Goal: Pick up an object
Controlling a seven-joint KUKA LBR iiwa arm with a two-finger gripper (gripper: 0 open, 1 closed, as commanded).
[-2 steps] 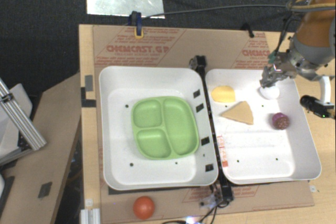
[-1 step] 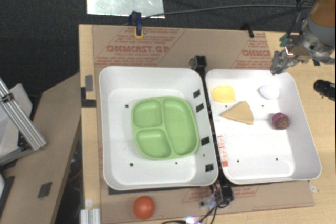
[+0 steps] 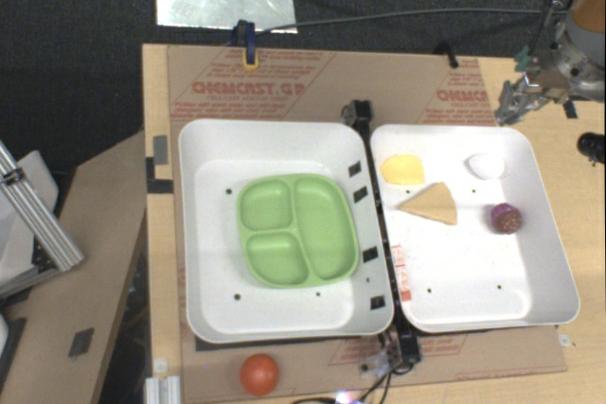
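My gripper (image 3: pixel 511 104): above the far right corner of the right bin (image 3: pixel 549 289), over the bench edge; I cannot tell how it is set.
White object (image 3: pixel 486 166): nearest me, just inside the bin's far rim, below and left of my gripper.
Purple ball (image 3: pixel 507 219): nearer the camera than the white object, close to the right wall.
Tan wedge (image 3: pixel 431 203): mid-bin, just below the yellow piece (image 3: pixel 402 169), apart from the ball.
Open room: the bin's near half is bare floor.
Left bin (image 3: pixel 204 232): bears a green divided tray (image 3: pixel 295 230).
Orange ball (image 3: pixel 259 374): on the bench, before the left bin.
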